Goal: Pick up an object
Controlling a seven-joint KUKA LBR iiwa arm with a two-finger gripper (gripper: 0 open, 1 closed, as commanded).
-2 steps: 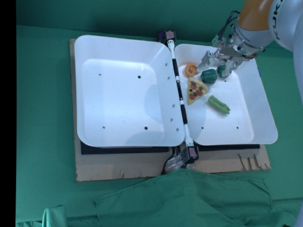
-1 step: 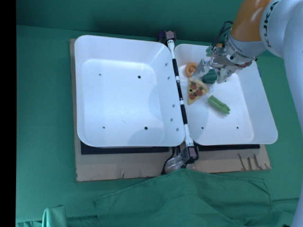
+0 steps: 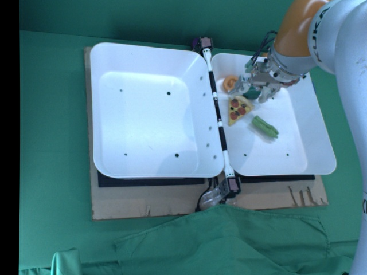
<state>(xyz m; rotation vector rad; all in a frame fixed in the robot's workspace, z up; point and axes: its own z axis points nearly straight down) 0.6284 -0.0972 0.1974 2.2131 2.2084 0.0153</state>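
In the right bin (image 3: 298,148) lie a pizza slice toy (image 3: 237,109), a green pod-shaped toy (image 3: 265,126) and an orange round toy (image 3: 230,83) near the bin's back left corner. My gripper (image 3: 252,90) hangs low over the back of this bin, just right of the orange toy and above the pizza slice. A dark green thing (image 3: 251,93) shows at its tips, but I cannot tell whether it is held.
The left bin (image 3: 149,110) stands beside the right one, with a black-and-white divider bar (image 3: 218,110) between them. Both rest on a cardboard sheet (image 3: 143,208). Green cloth (image 3: 229,239) is bunched at the front.
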